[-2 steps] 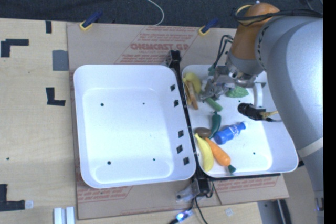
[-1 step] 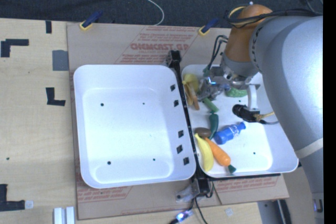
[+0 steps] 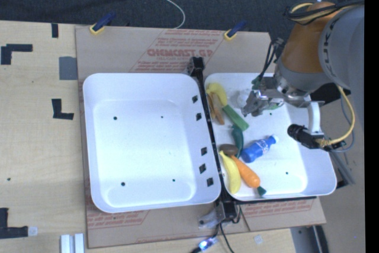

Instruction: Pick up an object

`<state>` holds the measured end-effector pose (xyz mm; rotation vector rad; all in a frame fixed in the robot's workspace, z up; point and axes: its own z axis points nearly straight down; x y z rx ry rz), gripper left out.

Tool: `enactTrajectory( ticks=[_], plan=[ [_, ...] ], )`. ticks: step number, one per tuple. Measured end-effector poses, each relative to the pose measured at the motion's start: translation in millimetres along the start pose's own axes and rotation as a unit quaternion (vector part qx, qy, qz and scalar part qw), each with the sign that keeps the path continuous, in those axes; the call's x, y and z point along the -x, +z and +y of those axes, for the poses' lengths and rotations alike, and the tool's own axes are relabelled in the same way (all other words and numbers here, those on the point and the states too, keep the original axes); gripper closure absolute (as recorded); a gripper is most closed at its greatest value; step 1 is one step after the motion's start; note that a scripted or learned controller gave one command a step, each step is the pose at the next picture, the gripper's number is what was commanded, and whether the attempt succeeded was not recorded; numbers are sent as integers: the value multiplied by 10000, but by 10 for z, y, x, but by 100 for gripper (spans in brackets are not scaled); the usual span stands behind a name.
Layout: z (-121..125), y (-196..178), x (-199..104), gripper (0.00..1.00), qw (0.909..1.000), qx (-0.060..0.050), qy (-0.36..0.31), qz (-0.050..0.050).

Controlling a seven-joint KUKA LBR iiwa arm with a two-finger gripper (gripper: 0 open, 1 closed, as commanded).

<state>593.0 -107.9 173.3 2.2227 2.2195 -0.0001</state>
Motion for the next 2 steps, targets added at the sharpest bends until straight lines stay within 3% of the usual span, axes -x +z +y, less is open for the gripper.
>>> enactTrajectory(
  ticks=[1, 2],
  plan=[
    [402, -1222, -310, 100, 10000, 64, -39, -5],
    [528, -360, -777, 100, 10000, -36, -34, 6]
  ],
)
